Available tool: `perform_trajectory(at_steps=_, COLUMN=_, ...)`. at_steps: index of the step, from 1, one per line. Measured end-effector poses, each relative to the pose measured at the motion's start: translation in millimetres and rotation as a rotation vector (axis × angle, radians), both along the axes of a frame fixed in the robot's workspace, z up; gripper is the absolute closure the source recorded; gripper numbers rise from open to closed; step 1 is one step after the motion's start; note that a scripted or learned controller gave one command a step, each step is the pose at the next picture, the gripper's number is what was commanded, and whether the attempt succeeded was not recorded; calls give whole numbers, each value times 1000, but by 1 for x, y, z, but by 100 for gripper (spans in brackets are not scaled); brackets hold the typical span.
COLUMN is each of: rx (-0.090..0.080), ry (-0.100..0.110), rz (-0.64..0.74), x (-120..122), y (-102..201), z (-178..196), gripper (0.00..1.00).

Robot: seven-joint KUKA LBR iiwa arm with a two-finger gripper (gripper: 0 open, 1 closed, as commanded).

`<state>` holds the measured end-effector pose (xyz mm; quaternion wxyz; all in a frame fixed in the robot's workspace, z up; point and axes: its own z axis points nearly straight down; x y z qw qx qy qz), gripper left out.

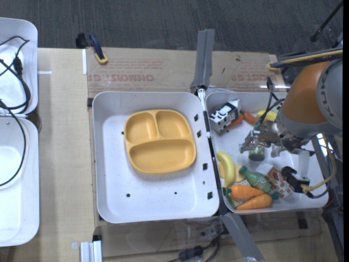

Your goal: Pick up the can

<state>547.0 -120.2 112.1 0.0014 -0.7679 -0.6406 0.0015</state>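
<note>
A small dark can (256,154) with a greenish top is in the right bin (322,201), near its middle. My gripper (260,142) hangs right over it, reaching in from the right under the orange wrist band. The gripper's metal parts hide the can's upper edge. From this angle I cannot say whether the can is touched or gripped.
The right bin also holds a banana (226,167), a green bottle (256,179), two carrots (252,196), a brown packet (279,182), a black-and-white carton (224,116) and a yellow item (267,114). A yellow divided plate (160,141) lies in the left bin (109,201).
</note>
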Motion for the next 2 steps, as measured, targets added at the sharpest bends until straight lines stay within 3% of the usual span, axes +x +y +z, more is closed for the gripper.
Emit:
perform_trajectory(at_steps=1, rx=0, ry=1, rz=-4, x=0, y=-1, z=8, gripper=100)
perform_trajectory(at_steps=2, rx=-3, ry=-2, rz=-162, x=55, y=66, z=118, gripper=100)
